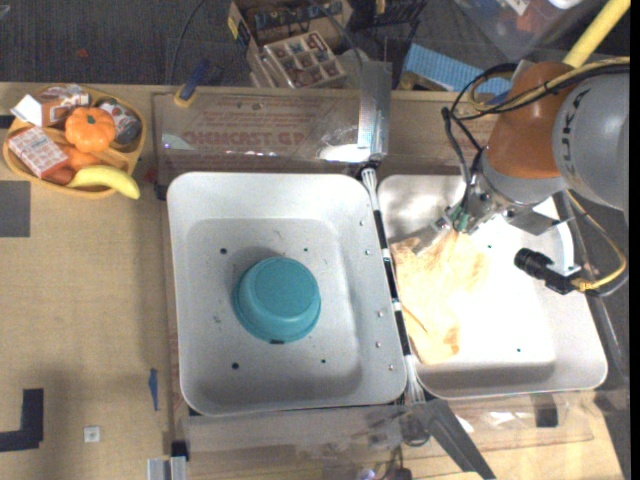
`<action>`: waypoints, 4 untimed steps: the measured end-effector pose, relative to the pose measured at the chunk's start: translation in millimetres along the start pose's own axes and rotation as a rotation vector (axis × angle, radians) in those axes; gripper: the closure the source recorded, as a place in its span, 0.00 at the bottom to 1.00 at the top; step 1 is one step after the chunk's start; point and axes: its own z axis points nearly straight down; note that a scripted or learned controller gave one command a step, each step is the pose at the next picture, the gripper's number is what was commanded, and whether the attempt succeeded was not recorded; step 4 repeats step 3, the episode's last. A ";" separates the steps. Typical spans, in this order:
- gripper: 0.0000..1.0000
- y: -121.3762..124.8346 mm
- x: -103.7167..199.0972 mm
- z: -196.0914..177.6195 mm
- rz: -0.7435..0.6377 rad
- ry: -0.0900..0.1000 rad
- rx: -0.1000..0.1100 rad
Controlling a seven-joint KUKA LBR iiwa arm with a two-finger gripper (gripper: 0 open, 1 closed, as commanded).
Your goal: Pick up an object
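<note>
A teal bowl (279,299) lies upside down in the middle of the left bin (200,218). In the right bin (560,358), a thin pale yellowish sheet or cloth (440,288) is spread over the left half of the floor. The grey arm with its orange band (525,118) reaches in from the upper right. My gripper (457,218) is down at the sheet's upper edge near the bin's back left, and it looks to be touching the sheet. The wrist hides the tip, so whether anything is held is unclear.
A dish of toy fruit with a banana and a small pumpkin (75,143) sits at the bench's far left. A clear plastic panel (265,133) stands behind the left bin. Black cables (545,268) hang over the right bin's right side.
</note>
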 end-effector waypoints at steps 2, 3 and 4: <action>1.00 33.3 -14.7 0.3 0.061 0.003 0.006; 1.00 57.6 28.8 -81.9 0.021 0.007 0.012; 1.00 57.6 28.8 -81.9 0.021 0.007 0.012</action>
